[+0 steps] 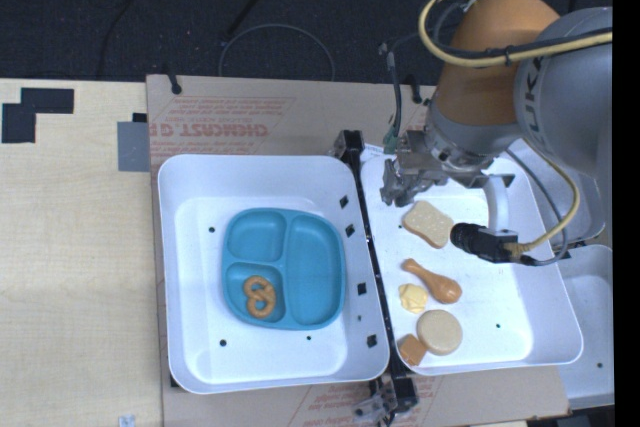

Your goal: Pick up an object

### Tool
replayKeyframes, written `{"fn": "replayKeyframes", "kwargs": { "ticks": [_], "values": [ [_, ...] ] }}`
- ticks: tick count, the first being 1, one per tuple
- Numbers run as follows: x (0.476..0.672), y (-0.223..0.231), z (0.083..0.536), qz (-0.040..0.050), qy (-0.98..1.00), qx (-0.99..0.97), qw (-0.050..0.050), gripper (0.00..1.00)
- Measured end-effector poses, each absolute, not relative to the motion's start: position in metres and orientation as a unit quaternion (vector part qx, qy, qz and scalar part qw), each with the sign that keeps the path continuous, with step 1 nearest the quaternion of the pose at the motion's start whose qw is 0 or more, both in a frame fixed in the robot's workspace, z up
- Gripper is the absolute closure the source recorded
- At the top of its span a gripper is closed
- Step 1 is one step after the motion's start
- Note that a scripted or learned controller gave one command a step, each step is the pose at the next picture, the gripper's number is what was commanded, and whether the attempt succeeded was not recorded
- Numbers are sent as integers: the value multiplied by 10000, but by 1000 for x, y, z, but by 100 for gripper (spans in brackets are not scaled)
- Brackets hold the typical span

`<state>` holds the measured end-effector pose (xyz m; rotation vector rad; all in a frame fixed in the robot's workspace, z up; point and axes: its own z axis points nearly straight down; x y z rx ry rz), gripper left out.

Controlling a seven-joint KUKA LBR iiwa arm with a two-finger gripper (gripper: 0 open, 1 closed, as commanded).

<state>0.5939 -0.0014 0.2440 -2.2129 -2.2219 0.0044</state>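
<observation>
Right bin (545, 340): pincer (397, 187) above bread slice (429, 223)

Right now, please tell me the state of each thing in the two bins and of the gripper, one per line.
gripper: low in the right bin, above the bread slice, holding nothing that shows
bread slice: lying flat
drumstick: lying on its side
round bun: resting flat
blue tray: flat in the left bin
pretzel: lying in the tray's lower-left compartment
</observation>
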Motion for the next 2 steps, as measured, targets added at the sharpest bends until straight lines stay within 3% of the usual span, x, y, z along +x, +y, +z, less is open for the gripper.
{"fn": "replayKeyframes", "kwargs": {
  "ticks": [2],
  "values": [
    [565, 93, 226, 21, -7081, -7061, 22, 100]
  ]
}}
